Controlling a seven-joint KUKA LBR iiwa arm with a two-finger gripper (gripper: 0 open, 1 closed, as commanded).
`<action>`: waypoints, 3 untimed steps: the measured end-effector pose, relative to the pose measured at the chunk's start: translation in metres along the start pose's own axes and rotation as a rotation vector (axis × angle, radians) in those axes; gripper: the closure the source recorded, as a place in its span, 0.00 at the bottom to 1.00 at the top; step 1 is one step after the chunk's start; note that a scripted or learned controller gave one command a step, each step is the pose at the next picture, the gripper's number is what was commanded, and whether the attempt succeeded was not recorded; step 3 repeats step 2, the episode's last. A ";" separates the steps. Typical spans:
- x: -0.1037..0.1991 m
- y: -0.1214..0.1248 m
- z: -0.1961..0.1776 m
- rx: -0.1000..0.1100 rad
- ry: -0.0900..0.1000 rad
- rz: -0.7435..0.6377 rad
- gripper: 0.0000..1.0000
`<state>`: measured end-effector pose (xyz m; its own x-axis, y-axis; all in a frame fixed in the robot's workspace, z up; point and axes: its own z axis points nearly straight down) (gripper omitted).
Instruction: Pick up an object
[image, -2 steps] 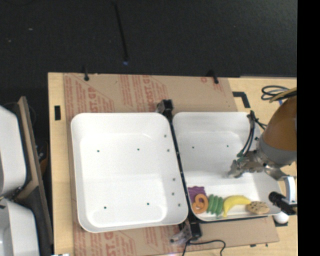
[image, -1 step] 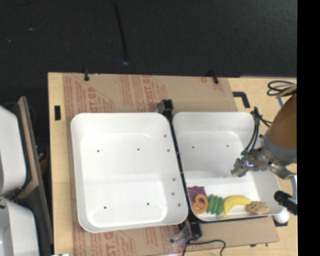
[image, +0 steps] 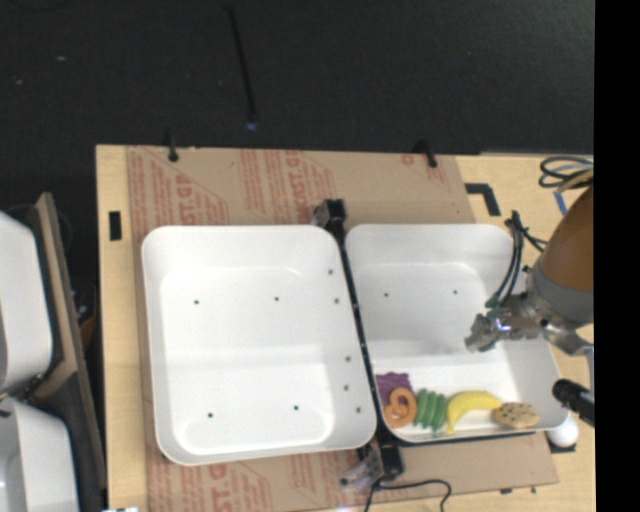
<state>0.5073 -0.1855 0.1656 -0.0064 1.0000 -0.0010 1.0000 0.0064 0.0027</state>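
From my seat, the objects crowd the right bin's (image: 420, 245) near wall: a purple piece (image: 392, 381), orange ring (image: 400, 407), green piece (image: 431, 409), banana (image: 470, 405) and cookie (image: 514, 414). The floor behind them lies open. The gripper (image: 487, 333) hangs low near the right wall, above the banana; I cannot tell its fingers' spread.

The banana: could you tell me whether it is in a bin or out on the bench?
In a bin. The banana lies along the right bin's near wall, between green pieces and a cookie.
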 end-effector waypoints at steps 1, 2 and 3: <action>-0.001 0.000 -0.010 -0.001 0.000 0.001 1.00; -0.001 0.001 -0.020 -0.002 0.000 0.002 1.00; -0.001 0.001 -0.020 -0.002 0.000 0.002 1.00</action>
